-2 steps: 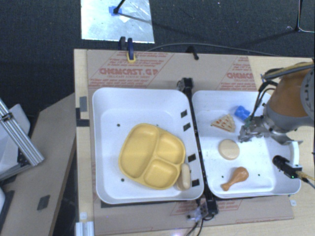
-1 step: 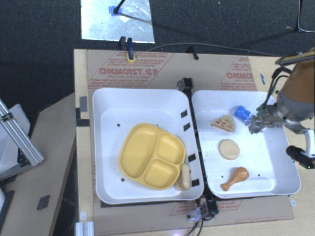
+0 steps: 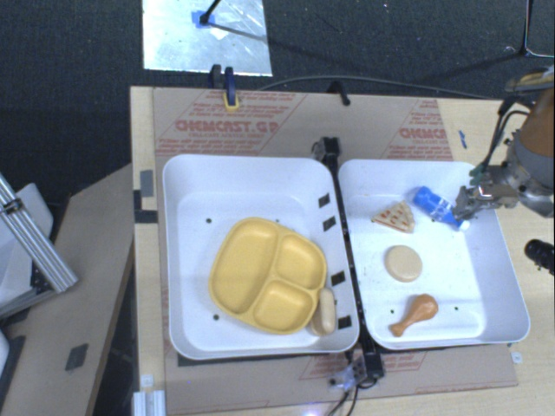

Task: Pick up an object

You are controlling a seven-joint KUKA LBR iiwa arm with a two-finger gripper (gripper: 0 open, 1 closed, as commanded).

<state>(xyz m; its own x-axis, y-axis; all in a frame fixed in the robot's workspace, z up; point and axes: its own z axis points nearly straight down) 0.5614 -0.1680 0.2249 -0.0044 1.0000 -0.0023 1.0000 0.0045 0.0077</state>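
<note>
Hand (image 3: pixel 464 204) low at the far right edge of the right bin (image 3: pixel 512 306), arm reaching in from the right. Fingertips down at the right end of a small blue object (image 3: pixel 431 204), touching or just beside it. Cannot tell whether fingers are wide or narrow, nor whether the blue object sits between them: too small and dark at the tips. No grasp claimed.

Blue object lying tilted on the bin floor, far right quarter, close to the bin wall. Just left of it, a wedge-shaped toy slice (image 3: pixel 395 217), tan with red specks. Nearer the camera, a round pale disc (image 3: pixel 403 263), then a toy drumstick (image 3: pixel 414 313) at the near side, lying on a slant. All three well apart from the hand.

Left bin (image 3: pixel 186 232) across the divider: yellow compartment tray (image 3: pixel 269 274), with a pale bread-like piece (image 3: pixel 325 311) touching its near right corner. Both bins on a cardboard-covered surface (image 3: pixel 251 124).

Step in hand, as judged: approach or closing on the blue object, likeliest target given the position of the tips. Object not lifted; resting on the bin floor.

Next move calls for: fingers straddling the blue object across its narrow side, a firm close, then a straight lift. Risk: the object lies near the wall and at an angle, so a tip could land on it or push it against the wall instead of gripping.
</note>
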